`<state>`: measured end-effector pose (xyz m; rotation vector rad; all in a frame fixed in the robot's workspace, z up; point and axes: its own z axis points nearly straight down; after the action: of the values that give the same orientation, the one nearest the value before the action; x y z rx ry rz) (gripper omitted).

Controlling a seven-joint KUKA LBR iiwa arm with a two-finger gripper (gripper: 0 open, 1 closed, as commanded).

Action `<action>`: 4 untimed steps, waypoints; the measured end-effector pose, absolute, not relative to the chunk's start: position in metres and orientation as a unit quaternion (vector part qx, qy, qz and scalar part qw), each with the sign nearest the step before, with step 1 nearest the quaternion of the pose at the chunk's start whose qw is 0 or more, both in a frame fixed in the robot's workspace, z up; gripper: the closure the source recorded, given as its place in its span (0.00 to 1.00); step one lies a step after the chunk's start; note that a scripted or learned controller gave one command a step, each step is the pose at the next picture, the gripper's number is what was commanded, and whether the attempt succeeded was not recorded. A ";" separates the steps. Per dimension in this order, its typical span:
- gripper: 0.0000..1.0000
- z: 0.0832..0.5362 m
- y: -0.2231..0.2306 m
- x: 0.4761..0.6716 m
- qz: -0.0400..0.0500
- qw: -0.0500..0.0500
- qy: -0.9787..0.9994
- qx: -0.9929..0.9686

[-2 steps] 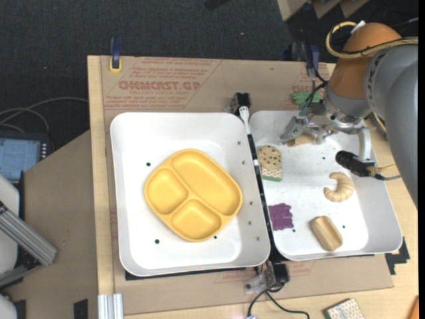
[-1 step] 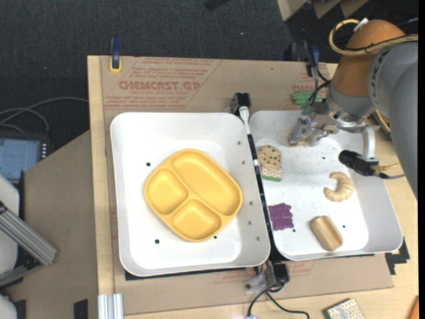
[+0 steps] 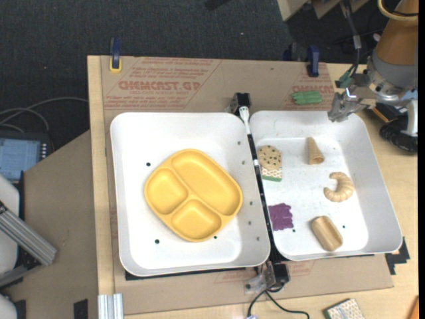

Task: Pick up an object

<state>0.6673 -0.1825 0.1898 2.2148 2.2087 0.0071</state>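
Currently gripper [image 3: 342, 108] sits over the far rim of the right bin [image 3: 378, 198]; can't tell from this angle how it's set, nothing visibly in it. Right bin holds cone [image 3: 313, 150], croissant [image 3: 340, 186], bread loaf [image 3: 326, 233], purple grapes [image 3: 280, 216], cookie sandwich [image 3: 269, 162]. Left bin [image 3: 133, 151] holds yellow divided plate [image 3: 192, 195]. Green item [image 3: 307, 98] lies outside on the board.

Red print reading "CHEMCAST GP" runs across the brown protective sheet [image 3: 159, 84] under the bins.
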 end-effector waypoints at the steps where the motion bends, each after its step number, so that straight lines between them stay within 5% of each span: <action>1: 0.00 0.183 -0.179 0.666 0.000 0.001 0.707 0.707; 2: 0.00 0.081 -0.217 0.640 0.003 -0.007 0.707 0.707; 3: 1.00 0.096 -0.219 0.642 0.001 0.000 0.708 0.706; 4: 1.00 0.084 -0.146 0.658 -0.002 -0.004 0.709 0.705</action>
<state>0.6578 -0.1463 0.0839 2.2216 2.2329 -0.0065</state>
